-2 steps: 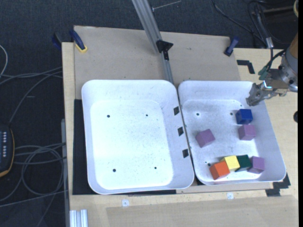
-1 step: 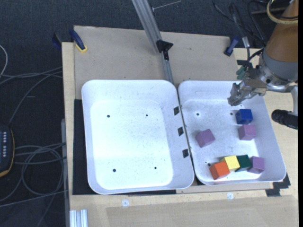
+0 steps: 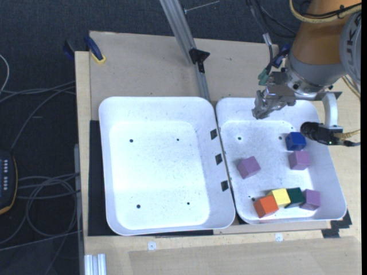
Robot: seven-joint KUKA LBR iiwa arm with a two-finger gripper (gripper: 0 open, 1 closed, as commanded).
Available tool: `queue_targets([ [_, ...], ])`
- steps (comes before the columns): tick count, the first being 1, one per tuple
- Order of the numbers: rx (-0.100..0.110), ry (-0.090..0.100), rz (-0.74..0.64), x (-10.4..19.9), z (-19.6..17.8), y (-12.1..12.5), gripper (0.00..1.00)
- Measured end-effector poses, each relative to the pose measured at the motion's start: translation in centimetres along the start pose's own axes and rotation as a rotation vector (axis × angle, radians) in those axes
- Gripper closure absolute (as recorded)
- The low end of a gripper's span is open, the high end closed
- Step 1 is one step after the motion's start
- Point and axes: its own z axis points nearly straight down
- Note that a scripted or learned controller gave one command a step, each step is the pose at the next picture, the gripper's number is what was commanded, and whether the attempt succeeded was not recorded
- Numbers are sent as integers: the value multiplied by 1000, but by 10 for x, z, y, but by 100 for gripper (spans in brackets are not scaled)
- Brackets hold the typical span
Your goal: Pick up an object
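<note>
From my screen, the claw point(image 3: 262, 111) hangs over the far edge of the right bin point(image 3: 327, 211), near its upper left corner. I cannot tell how it is set from this angle; nothing shows in its grip. The grey arm point(image 3: 321, 44) with its orange band comes in from the upper right behind it.

Below the claw, on the bin floor, a purple block point(image 3: 248, 167) lies toward the left side, well apart from the claw. To the right, a blue block point(image 3: 296, 141) sits just above a second purple block point(image 3: 299, 160), the two nearly touching. Along the near wall four blocks crowd together in a row: an orange block point(image 3: 265, 205), a yellow block point(image 3: 280, 197), a green block point(image 3: 295, 196) and a third purple block point(image 3: 312, 199).

The left bin point(image 3: 109, 153) lies beside the right one, their edges meeting at the middle. A metal pole point(image 3: 180, 27) slants up from between the bins' far corners.
</note>
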Motion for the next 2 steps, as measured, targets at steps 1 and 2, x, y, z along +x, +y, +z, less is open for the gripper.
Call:
queue_targets([
  [1, 1, 0, 1, 48, 16, 19, 100],
  [2, 1, 0, 2, 90, 22, 34, 100],
])
